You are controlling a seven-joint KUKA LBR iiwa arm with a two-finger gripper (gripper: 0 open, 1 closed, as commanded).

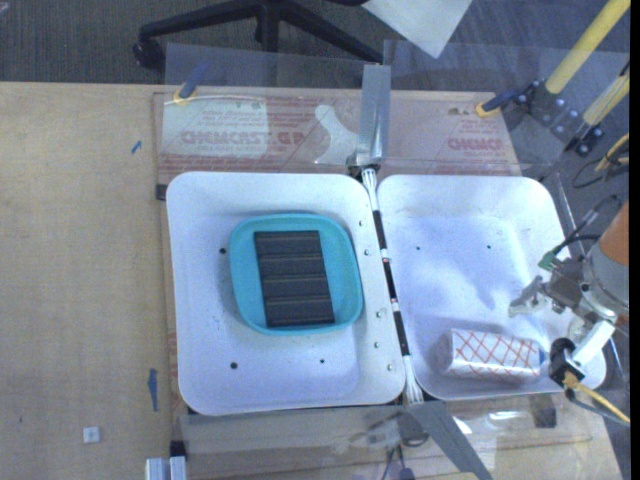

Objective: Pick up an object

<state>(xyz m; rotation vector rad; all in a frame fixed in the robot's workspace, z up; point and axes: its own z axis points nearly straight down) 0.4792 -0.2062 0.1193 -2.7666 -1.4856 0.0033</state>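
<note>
A white packet with a red criss-cross pattern (493,353) lies on its side near the front wall of the right bin (460,228). In the left bin (195,308) a light blue dish (243,273) carries a dark ridged block (293,278). My gripper (540,290) hangs at the right bin's right edge, just above and to the right of the packet, a short gap away from it. Nothing shows held in it.
A metal divider (385,268) with bolts runs between the two bins. Clear plastic sheeting and cardboard (260,133) lie behind the bins. Yellow-handled tools (590,38) stand at the back right. A chair base (270,13) stands on the floor behind the bench.
</note>
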